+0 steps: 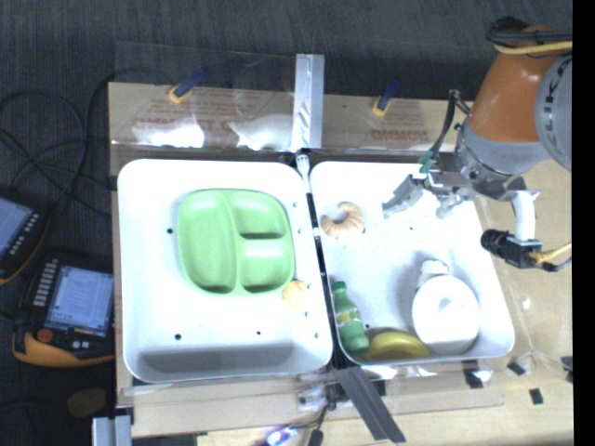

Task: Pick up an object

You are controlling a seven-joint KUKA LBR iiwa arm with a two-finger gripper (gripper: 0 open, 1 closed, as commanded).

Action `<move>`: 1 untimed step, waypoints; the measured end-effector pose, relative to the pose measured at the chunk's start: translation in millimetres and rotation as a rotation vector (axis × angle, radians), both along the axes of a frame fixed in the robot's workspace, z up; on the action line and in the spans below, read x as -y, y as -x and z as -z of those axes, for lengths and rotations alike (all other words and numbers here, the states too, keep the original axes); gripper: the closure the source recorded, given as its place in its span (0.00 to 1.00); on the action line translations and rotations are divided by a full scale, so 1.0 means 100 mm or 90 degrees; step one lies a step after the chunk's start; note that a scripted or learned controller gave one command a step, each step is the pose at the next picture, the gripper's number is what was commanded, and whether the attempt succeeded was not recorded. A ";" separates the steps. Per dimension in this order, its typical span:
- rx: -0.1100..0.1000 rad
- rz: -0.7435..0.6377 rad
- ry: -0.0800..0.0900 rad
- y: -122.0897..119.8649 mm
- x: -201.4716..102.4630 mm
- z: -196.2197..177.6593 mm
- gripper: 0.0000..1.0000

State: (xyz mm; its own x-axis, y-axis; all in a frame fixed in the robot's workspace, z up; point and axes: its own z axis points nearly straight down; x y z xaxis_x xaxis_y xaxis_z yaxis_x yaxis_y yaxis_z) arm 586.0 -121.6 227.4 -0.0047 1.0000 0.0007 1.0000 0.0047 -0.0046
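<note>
Camera view. The arm (521, 100) reached in from the right, its orange band above the wrist over the upper right corner of the right bin (372, 179). The gripper (423, 196) hung over the upper part of that bin, its two fingers (402, 196) spread apart with nothing between them. It stood to the right of the pastry and apart from it.

Right bin contents:
- A small tan, curled pastry, a croissant by its look (343, 220), lay near the bin's upper left, just beside the divider between the bins.
- A white jug-like container (444, 308) sat at lower right; a smaller white rounded part touched its upper edge.
- A yellow banana (398, 345) lay along the bin's lower wall, touching the white container's lower left side.
- A green bottle (348, 317) lay along the left wall, its lower end against the banana.

Left bin (149, 342) contents:
- A green divided plate (234, 241) sat in the upper middle, three compartments visible.
- A small pale yellow object (294, 292) rested at the plate's lower right corner, close to the bin's right wall; could not identify it.

Outside the bench, at far left, two handheld screen devices (70, 297) lay on the dark floor with cables.
</note>
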 end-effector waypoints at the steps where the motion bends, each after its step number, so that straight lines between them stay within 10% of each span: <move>1: 0.000 0.004 0.001 -0.12 -0.14 0.75 0.00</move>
State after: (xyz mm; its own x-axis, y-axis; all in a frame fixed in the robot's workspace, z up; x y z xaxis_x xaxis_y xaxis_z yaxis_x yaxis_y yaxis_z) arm 598.2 -107.1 152.6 0.0012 1.0000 -0.0009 1.0000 -0.0012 -0.0053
